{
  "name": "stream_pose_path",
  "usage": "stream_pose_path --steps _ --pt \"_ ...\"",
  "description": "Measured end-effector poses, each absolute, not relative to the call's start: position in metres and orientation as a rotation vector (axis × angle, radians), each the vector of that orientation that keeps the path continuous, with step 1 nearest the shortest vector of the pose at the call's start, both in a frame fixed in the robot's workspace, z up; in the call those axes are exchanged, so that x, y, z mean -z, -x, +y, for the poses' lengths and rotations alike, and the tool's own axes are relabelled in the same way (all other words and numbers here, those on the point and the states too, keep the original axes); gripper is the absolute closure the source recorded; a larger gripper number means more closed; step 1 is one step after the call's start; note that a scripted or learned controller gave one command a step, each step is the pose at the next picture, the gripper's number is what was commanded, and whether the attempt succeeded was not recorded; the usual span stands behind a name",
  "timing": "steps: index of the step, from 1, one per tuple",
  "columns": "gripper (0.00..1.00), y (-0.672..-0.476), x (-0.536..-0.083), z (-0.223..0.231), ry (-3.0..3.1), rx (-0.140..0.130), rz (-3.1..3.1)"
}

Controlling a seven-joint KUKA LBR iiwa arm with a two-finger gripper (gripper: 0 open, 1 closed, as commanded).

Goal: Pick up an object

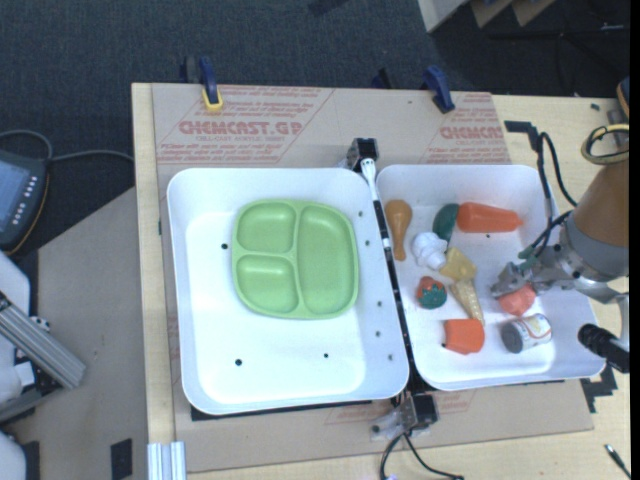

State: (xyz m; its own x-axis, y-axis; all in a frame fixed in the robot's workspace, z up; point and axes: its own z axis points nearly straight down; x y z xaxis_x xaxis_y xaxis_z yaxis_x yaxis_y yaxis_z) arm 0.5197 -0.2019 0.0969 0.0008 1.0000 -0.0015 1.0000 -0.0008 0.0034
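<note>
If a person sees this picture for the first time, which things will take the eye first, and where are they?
First comes the green divided plate, lying alone in the left bin. Next is the cluster of small colourful toy foods in the right bin, such as the orange carrot near its far side and the ice cream cone in the middle. The gripper reaches in from the right, low over a small red piece.

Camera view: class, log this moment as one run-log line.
arm: over right bin | gripper: above red toy | left bin: green plate
</note>
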Motion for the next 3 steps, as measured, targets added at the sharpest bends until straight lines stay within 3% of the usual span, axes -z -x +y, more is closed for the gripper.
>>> stream_pose_path --steps 2,3 --pt "1.00 -0.516 -0.198 -0.190 -2.216 -0.003 2.219" --pt "1.00 -0.517 -0.227 -0.190 -2.216 -0.003 2.219"
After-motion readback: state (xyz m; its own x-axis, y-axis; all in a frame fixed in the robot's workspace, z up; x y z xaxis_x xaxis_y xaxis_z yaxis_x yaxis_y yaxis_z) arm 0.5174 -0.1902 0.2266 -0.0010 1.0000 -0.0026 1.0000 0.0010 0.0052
